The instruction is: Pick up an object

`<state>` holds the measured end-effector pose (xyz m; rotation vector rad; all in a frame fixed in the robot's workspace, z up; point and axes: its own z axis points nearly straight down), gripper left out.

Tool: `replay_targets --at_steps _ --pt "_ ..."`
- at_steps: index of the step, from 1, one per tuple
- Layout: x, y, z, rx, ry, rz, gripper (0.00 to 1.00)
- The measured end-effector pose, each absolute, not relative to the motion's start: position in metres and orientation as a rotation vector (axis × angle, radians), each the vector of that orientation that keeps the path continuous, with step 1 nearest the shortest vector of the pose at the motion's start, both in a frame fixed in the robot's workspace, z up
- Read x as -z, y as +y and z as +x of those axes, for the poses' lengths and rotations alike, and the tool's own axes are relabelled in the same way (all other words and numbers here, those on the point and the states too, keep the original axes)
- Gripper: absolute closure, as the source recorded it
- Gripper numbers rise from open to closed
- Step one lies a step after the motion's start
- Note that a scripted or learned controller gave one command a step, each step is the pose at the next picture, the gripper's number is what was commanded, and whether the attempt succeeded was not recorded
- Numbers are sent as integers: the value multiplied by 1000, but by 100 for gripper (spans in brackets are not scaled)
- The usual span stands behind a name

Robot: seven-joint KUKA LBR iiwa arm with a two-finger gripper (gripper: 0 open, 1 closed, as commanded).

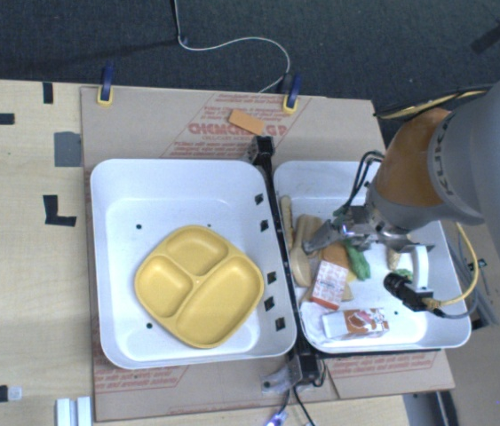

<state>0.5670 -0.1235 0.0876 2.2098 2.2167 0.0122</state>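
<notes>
White bins (107, 185), yellow tray (198, 284), arm (427, 167).

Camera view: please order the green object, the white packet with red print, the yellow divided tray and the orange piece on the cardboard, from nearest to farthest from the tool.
Measured from the tool:
1. Green object, right bin, just below it.
2. White packet with red print, right bin, near the front wall.
3. Orange piece, on the cardboard behind the bins.
4. Yellow divided tray, left bin.

The yellow tray (199, 285) looked like smooth matt plastic. The white bins (116, 193) seemed glossy; cardboard (143, 122) lay beneath.
</notes>
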Motion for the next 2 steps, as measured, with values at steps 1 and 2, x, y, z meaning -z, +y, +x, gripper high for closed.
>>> replay_targets --at_steps 1,2 --pt "-86 -127 572 -6 2226 2217 0" --pt "-86 -137 574 -9 2225 2216 0"
